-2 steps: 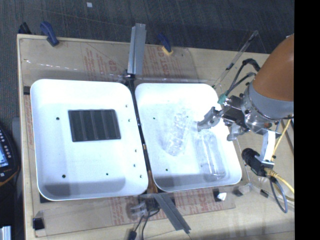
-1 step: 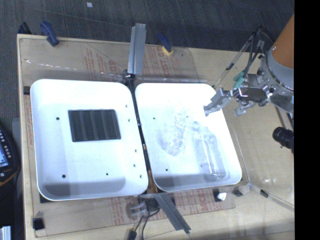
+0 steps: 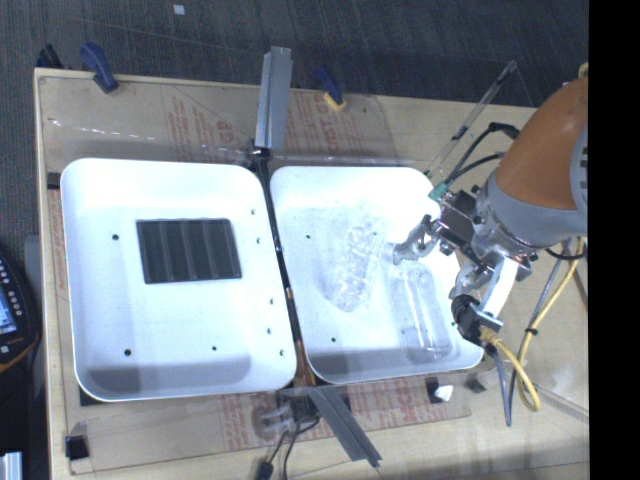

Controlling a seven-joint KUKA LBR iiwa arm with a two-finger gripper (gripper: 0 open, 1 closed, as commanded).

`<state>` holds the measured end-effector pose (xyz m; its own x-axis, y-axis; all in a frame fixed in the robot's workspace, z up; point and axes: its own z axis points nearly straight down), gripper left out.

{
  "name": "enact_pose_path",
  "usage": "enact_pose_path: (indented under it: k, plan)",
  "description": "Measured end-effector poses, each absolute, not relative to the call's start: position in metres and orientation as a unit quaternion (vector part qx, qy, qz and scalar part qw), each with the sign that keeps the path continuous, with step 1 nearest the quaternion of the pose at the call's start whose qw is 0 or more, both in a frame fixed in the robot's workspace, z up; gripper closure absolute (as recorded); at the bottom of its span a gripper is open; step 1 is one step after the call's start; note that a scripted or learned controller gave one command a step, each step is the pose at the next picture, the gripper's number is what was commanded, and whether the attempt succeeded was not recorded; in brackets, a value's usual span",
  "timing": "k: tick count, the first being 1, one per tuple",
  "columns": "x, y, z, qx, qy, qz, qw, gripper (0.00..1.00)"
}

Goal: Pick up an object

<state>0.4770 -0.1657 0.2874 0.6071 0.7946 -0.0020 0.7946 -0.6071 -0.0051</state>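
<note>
Clear bottles (image 3: pixel 352 265) in rt bin (image 3: pixel 300 268)

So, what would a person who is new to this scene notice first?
Probably the grey arm with its orange band, entering from the right, its end effector over the right bin's right side. Next, the dark ribbed rectangle in the middle of the left bin. Clear plastic items in the right bin are hard to see against the white.
</note>
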Motion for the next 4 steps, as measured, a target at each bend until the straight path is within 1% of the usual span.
enact_pose_path:
  k: [1,2,3,4]
  plan:
    - [0.477,-0.081,0.271,-0.980,-0.198,0.0021,0.003,0.00]
    - [0.478,-0.128,0.275,-0.971,-0.239,0.0006,0.001,0.00]
    - [0.477,-0.062,0.221,-0.994,-0.111,0.0028,0.002,0.00]
    - [0.478,-0.061,0.230,-0.993,-0.115,0.0039,0.003,1.00]
